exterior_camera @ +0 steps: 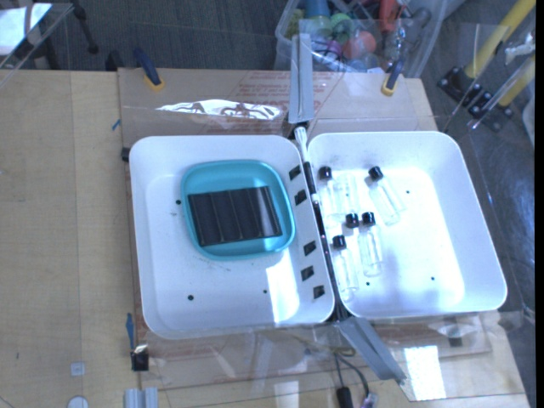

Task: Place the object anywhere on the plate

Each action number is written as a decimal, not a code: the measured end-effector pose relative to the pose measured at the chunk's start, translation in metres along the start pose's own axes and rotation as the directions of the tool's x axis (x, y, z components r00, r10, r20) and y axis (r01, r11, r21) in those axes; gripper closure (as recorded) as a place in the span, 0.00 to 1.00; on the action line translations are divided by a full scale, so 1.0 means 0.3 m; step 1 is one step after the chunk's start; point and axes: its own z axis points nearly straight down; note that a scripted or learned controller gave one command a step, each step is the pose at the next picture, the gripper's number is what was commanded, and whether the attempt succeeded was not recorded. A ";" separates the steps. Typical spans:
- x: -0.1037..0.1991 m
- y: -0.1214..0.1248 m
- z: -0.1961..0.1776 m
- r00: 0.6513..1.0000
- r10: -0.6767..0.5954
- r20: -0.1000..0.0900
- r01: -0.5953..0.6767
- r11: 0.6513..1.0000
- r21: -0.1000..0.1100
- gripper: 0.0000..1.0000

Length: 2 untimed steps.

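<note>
A teal plate (201, 182) with a dark ribbed insert sits in the left white bin (161, 296). Several clear small bottles with black caps lie in the right white bin (459, 253): one (382, 192) near the back, one (333, 187) close to the divider, and a cluster (361, 240) in the middle-left of the bin.
A clear plastic box of colourful items (365, 19) stands behind the bins. Black clips (308, 246) line the divider between the two bins. A metal rail (299, 79) runs back from the divider. Wooden bench lies to the left.
</note>
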 end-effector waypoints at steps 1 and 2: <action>0.007 -0.001 -0.034 1.000 -0.006 0.001 0.006 1.000 -0.005 1.00; 0.009 -0.002 -0.033 1.000 -0.007 0.001 0.007 1.000 -0.004 0.00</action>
